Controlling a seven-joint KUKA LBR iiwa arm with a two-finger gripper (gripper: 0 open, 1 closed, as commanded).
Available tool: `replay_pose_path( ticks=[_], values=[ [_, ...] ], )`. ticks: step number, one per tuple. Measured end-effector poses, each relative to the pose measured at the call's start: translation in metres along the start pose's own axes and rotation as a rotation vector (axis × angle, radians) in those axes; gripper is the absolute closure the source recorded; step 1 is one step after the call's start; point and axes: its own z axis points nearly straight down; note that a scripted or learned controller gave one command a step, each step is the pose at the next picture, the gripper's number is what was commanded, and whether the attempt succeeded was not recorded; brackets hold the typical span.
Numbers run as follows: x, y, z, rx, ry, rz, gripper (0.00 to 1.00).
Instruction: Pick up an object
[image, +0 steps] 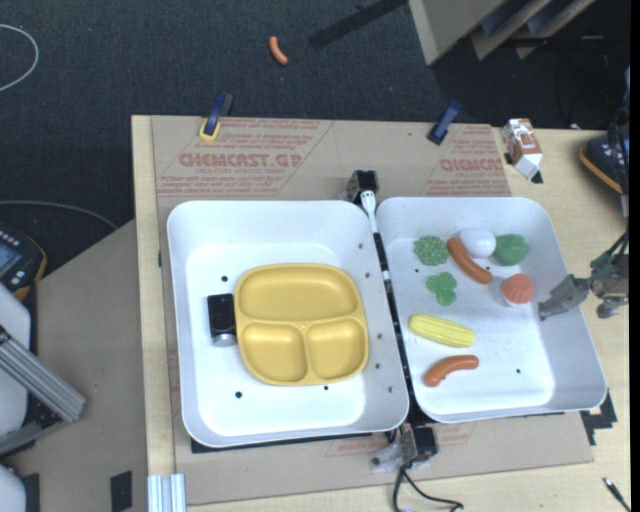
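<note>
Grey jaws (585, 293) at right bin's (535, 385) rim, seemingly spread, nothing between, tomato (517, 289) near

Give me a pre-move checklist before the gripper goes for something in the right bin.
1. Gripper over the right white bin, at its right rim: ok.
2. Nothing seen between its fingers: ok.
3. Nearest target, the round orange-red toy, lies free: ok.
4. Yellow toy corn cob and lower orange toy sausage spaced apart: ok.
5. Upper orange sausage touches the white round toy: not ok for a clean pick.
6. Finger opening: cannot tell.
</note>
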Motion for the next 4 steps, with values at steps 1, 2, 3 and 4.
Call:
replay_pose_path(
  ticks=[1,2,3,4],
  values=[
    [0.001,0.003,-0.007,-0.013,-0.004,-0.005,0.0],
    [0.0,0.009,0.055,-0.007,-0.001,-0.004,0.0],
    [-0.002,0.012,0.098,-0.009,-0.001,-0.004,0.0],
    [-0.002,0.013,0.15,-0.01,-0.002,-0.004,0.0]
  ],
)
